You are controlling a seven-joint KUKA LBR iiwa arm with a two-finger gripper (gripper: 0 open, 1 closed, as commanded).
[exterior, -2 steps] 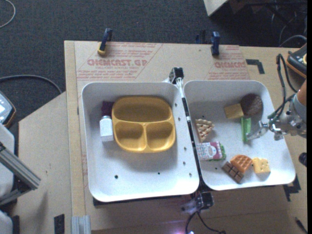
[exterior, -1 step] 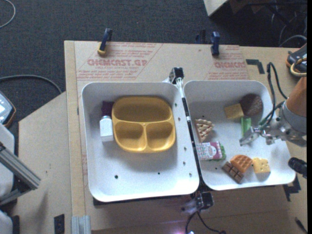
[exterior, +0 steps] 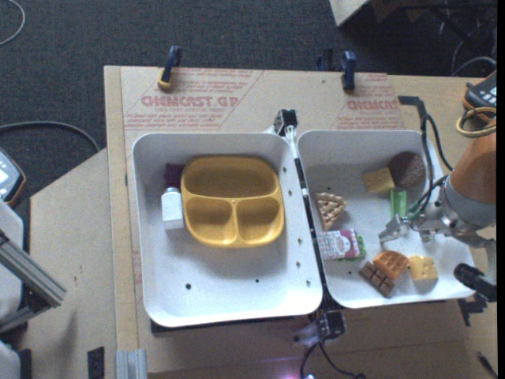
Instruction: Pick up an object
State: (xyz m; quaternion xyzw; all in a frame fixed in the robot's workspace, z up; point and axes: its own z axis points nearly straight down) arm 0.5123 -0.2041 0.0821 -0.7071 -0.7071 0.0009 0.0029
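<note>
The worktop carries two shallow white bins side by side. The left bin holds a yellow divided tray lying flat near its middle, with a small white bottle touching the tray's left edge and a dark purple item just behind the bottle, partly hidden by it. The right bin holds the loose objects: a waffle-patterned cone piece near its left wall, a pink and green carton lying flat just below that, a brown waffle block toward the front edge, a pale yellow cheese-like piece just right of the waffle block, a yellow block touching a dark brown round object at the back, and a thin green item standing between these and the arm. The arm reaches in from the right over the right bin, and its end effector sits low near the green item, above the waffle block and cheese-like piece. Whether its tips are spread or closed cannot be told, since the metal parts blur together there, and nothing can be made out between them. Two clamps grip the back edge of the worktop.
</note>
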